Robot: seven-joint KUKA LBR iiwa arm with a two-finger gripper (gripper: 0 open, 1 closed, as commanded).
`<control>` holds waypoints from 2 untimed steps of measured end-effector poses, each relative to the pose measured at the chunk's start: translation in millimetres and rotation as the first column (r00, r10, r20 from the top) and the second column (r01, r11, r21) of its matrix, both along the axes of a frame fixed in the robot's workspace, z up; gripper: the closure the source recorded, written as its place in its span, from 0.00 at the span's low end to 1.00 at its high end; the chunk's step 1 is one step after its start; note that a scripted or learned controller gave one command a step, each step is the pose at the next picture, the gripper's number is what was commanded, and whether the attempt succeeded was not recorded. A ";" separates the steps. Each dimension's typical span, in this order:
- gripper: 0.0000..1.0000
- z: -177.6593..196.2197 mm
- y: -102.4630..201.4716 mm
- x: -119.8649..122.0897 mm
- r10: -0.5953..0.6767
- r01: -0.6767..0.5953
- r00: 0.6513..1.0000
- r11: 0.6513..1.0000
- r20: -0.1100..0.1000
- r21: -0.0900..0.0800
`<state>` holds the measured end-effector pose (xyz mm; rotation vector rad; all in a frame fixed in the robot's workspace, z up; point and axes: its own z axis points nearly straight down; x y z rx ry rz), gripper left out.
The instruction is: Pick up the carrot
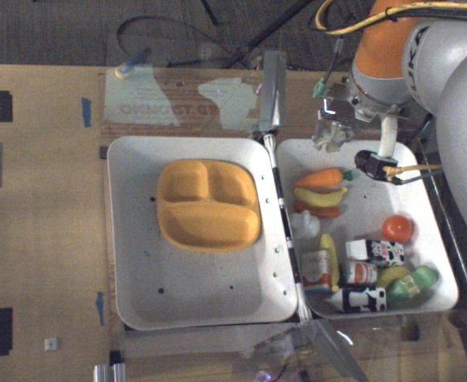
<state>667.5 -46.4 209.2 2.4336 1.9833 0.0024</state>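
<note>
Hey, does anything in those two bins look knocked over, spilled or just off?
Nothing looks spilled or broken. The right bin is crowded: the carrot lies against a banana, and the small cartons and bottles near its front edge lie on their sides in a jumble. The orange divided plate sits flat in the left bin.

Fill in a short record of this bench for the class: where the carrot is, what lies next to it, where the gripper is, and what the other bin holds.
carrot: right bin, upper left part, lying flat
beside it: banana just below, touching
gripper: above the bin's top edge, apart from the carrot
left bin: orange divided plate
also in right bin: tomato, small cartons and bottles
</note>
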 end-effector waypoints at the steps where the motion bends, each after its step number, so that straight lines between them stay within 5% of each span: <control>1: 1.00 6.6 -16.4 -0.5 0.317 -0.317 0.949 0.949 -0.002 0.000; 2: 1.00 67.7 8.9 0.5 0.695 -0.695 0.719 0.719 0.003 -0.005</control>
